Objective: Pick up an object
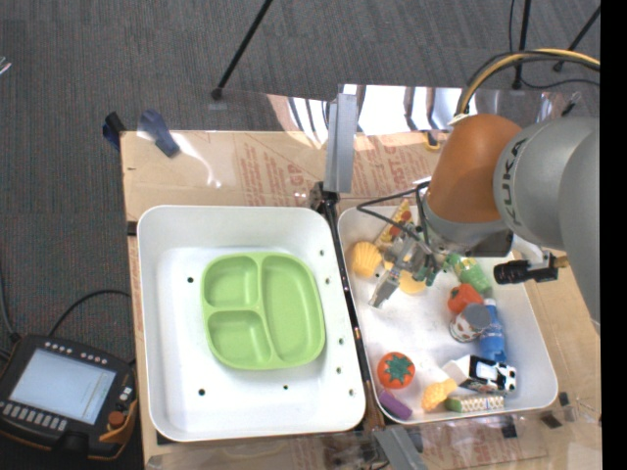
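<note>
We see one hand (389, 284), fingers slightly apart and holding nothing, in the right of two bins (534, 336). One tomato (396, 368) lies just below it; one green plate (263, 309) sits far left.

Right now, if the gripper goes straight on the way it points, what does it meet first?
Probably bare floor of the right bin: the gripper points down-left, beside the yellow toy. Depth is unclear from above.

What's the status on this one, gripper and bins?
Gripper low in right bin, nothing visibly held. Toys crowd it; orange toy nearby. Green plate in left bin.
</note>
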Available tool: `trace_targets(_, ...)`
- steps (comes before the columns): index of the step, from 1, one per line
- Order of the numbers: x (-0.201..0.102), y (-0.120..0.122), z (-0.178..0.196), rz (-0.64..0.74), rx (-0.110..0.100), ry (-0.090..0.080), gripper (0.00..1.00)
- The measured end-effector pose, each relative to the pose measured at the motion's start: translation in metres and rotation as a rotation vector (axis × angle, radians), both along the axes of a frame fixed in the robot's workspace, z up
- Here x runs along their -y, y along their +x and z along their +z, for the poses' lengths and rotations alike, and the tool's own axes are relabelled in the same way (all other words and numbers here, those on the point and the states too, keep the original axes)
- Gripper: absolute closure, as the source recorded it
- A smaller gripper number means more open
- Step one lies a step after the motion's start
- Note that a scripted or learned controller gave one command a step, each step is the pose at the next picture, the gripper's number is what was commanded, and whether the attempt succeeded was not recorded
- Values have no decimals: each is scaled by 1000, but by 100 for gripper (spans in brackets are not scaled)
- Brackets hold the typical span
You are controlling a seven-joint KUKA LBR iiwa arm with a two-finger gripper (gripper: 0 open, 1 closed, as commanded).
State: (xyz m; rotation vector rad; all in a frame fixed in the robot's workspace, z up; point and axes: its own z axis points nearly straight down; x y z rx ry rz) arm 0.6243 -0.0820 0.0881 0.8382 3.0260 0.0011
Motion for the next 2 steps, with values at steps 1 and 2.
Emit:
trace_targets(1, 5, -21, -1, -50, -3, 1, 0)
trace_targets(2, 14, 14, 0, 5, 0, 0, 0)
